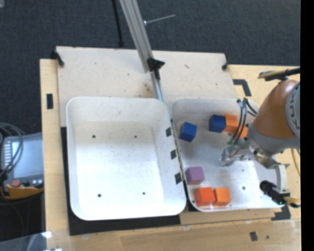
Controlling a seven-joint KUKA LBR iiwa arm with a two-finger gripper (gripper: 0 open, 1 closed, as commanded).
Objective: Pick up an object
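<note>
Your arm (275, 119) reaches from the right, its gripper (229, 157) low in the right bin (240, 205); jaw state unclear. Wooden bench (115, 77), dark carpet (42, 20).

The right bin (209, 107) contains six blocks. A blue cube (188, 132) lies near the bin's left wall, tilted. A second blue cube (216, 123) touches an orange block (232, 123) toward the far side. A purple cube (194, 174) lies nearer the front. Two orange cubes (204, 195) (222, 195) lie side by side against the front wall.
</note>
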